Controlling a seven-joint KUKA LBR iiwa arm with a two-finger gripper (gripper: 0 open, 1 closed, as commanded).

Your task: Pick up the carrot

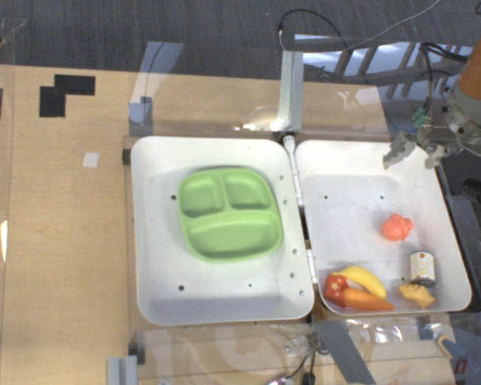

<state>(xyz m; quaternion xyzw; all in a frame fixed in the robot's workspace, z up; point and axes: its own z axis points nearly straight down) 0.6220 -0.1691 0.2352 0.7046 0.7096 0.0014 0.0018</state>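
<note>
A: Where is the carrot (pixel 367 299) seen?

B: It is seen in the right bin (pixel 361 207), at about seven o'clock of that bin, lying flat along the near wall. Its orange body is pointed toward three o'clock.

A: What is found beside it?

B: A banana (pixel 362 279) is laid just above it, touching or nearly so, and a red piece (pixel 334 285) is tucked at its nine o'clock end. A yellow-brown lump (pixel 418 295) is seen near its tip, at three o'clock, and a small can (pixel 422 267) is stood just above that lump. A pink-orange object (pixel 397 227) is placed alone further up, at about one o'clock from the carrot.

A: And the jaws (pixel 414 151)?

B: They are held at the far right corner of the right bin, at one o'clock of it, well apart from the carrot. Two grey fingers are seen spread apart, with nothing gripped between them. The orange band of the arm (pixel 477 79) is seen above them, at the right edge.

A: What is held in the left bin (pixel 156 239)?

B: A green plate (pixel 227 213) with three compartments is set near its centre. Nothing can be made out on it.

A: And the tabletop (pixel 56 215)?

B: Pale wood is shown at nine o'clock, with black marks (pixel 64 93) at the far left.
</note>
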